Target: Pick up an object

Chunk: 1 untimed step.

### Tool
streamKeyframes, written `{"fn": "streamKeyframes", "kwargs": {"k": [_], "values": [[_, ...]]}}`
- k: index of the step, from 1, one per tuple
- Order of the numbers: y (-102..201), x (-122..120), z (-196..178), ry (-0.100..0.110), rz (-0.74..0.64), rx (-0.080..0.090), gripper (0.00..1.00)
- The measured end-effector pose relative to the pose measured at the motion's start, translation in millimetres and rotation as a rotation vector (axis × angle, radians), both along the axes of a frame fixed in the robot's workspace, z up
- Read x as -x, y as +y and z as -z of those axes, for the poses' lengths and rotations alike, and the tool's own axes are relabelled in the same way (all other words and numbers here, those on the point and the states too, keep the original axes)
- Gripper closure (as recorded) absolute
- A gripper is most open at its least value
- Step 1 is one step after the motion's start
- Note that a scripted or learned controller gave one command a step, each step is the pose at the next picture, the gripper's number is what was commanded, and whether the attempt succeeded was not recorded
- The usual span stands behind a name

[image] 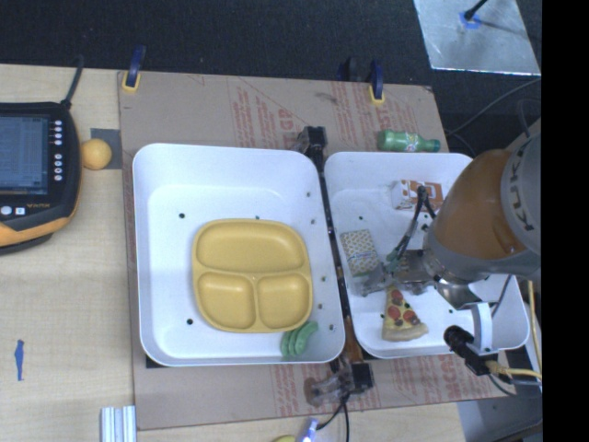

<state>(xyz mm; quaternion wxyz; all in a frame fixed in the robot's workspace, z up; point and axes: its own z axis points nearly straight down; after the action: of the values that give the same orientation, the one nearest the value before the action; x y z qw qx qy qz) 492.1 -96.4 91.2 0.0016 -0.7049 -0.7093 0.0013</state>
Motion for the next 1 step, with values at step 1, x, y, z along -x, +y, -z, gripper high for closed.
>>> {"fn": "streamKeyframes", "kwargs": {"k": [1], "values": [[-1.0, -0.5, -10.3, 0.0, -0.004, 0.001, 1.0]]}}
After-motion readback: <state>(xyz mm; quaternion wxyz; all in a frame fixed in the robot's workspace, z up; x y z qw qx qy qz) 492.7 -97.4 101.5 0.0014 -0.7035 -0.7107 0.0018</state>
